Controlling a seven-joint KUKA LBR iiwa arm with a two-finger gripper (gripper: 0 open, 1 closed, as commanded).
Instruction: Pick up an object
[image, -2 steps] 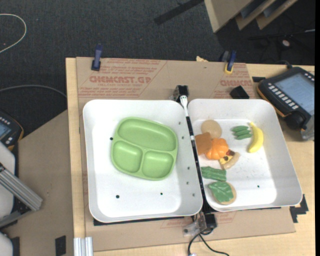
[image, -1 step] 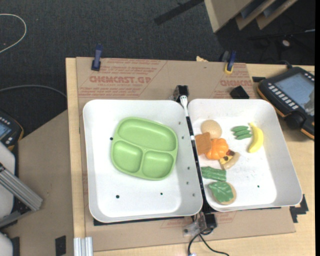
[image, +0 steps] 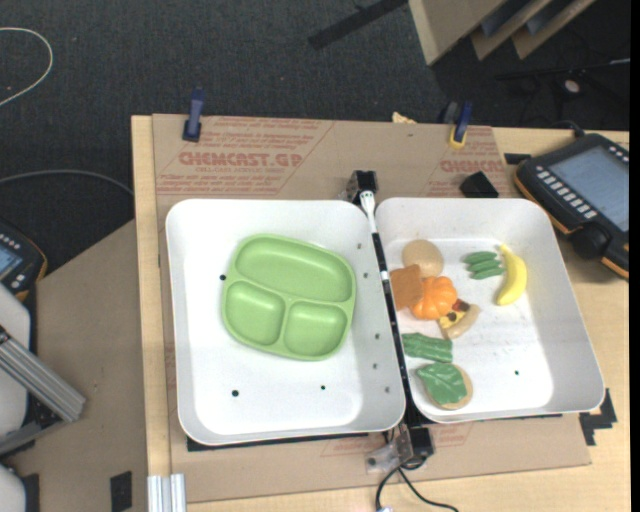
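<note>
The divided plate (image: 289, 297) lies in the left bin (image: 190, 330); right of it, the right bin (image: 560, 330) holds toy foods, including a banana (image: 512, 276).

I read "CHEMCAST GP" in red on the brown protective sheet (image: 250, 150) covering the bench; a partial repeat at right is illegible.

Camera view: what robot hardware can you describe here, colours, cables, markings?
Rig hardware here: a black handheld controller with a grey screen, rows of keys and orange trim, lying at the right edge of the bench, and a thin black cable trailing off its front edge.
</note>
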